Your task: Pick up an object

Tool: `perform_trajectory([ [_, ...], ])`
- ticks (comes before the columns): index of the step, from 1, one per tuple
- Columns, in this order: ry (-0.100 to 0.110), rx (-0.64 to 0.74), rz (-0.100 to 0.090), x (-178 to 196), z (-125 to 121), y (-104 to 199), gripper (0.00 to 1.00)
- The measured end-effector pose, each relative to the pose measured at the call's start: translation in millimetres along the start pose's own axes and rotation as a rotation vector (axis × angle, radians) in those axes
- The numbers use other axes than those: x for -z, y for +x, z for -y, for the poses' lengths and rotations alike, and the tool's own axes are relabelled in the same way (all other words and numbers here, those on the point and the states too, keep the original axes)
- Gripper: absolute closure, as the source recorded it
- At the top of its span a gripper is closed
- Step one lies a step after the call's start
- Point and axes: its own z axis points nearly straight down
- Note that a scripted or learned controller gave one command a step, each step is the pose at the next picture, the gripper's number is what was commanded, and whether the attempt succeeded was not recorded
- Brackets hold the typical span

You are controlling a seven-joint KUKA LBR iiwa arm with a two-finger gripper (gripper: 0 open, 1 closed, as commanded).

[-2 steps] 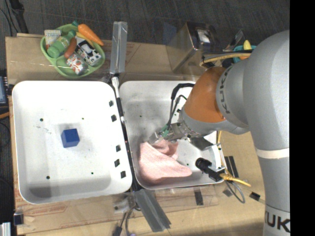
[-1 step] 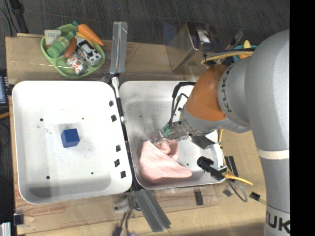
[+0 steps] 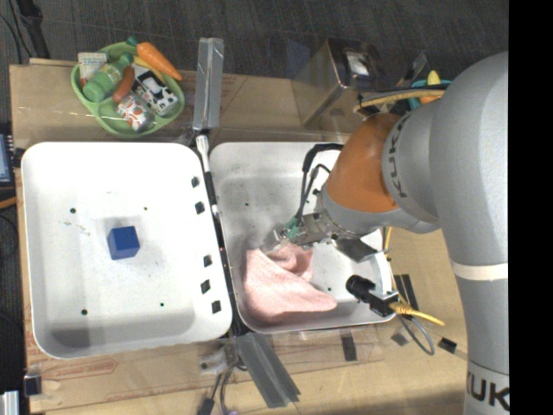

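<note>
step: grasp attempt on the pink cloth (image 3: 281, 284), judging by the arm reaching low into the right bin (image 3: 259, 167)
pincer: pincer (image 3: 292, 234) sits at the cloth's upper edge, where a fold looks bunched up toward it; can't tell whether it's spread or pinching, the tips are too small and cluttered to read
cloth: crumpled in the near half of the right bin, close to the divider wall
other candidate: blue cube (image 3: 123, 241) alone in the left bin (image 3: 52, 167), well apart from the arm
off-task: green bowl (image 3: 97, 111) of toy food on the tabletop (image 3: 259, 89) beyond the bins
next: confirm a pinch on the fold, then lift straight up; soft fabric may slip, so check it rises with the pincer
</note>
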Motion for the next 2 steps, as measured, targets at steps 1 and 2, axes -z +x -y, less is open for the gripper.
perform_trajectory([
  [1,0.002,0.003,0.0,9.2,-0.2,0.3,1.0],
  [2,0.002,0.004,0.0,9.3,-0.3,0.3,0.0],
])
